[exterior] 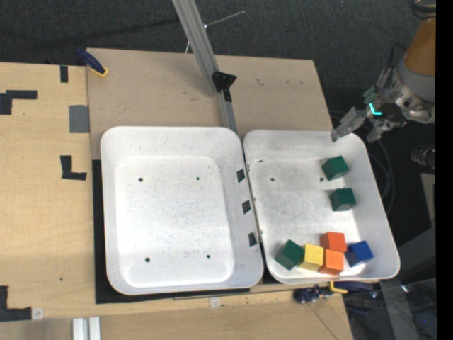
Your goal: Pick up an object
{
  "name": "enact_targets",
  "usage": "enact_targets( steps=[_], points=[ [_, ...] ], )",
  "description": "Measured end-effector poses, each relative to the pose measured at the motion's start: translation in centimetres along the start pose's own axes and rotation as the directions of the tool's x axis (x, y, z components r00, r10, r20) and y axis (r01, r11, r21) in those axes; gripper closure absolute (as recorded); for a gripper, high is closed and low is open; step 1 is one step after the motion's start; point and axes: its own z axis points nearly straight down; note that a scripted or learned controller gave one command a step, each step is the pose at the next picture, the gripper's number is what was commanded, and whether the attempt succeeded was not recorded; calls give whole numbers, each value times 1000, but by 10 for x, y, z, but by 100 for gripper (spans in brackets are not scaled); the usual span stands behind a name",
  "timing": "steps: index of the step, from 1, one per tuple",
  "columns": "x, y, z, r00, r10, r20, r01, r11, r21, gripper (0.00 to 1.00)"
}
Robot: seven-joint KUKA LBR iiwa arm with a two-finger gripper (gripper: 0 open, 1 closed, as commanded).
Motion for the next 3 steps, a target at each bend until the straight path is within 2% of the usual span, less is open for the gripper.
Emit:
enact_targets(
  steps=[1, 3],
  points=[
    [0, 1, -2, 1000, -1, 2, 1, 1000, -3, 0],
    [-6, 0, 124, 1000, 0, 1, 0, 1000, 3, 0]
  ],
)
